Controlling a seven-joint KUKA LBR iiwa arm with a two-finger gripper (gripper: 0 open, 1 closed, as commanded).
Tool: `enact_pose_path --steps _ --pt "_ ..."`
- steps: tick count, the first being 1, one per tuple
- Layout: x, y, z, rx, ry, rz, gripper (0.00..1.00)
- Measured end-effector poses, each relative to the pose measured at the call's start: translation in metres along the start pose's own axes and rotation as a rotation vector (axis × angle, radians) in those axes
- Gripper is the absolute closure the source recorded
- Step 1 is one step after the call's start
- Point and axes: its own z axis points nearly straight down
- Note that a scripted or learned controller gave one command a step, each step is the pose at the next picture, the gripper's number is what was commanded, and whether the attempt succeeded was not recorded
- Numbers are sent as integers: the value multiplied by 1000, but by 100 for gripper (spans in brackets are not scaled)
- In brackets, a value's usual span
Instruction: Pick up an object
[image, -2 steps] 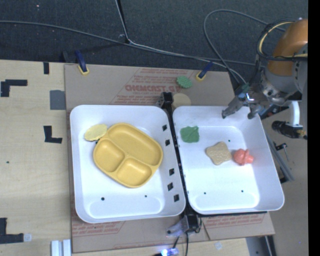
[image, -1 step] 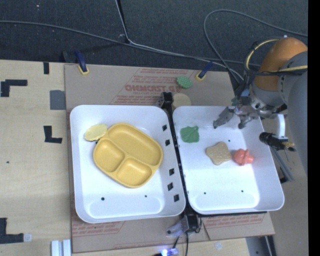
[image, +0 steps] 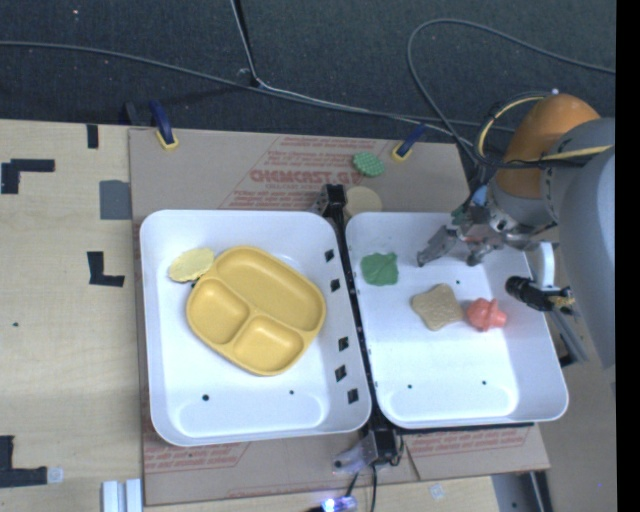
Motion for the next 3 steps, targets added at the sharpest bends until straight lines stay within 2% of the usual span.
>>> enact_pose_path --steps 1,3 --pt "0 1 -14 -4 -3 -2 100" --pt "-8 -2 -137 -5 2 1 100"
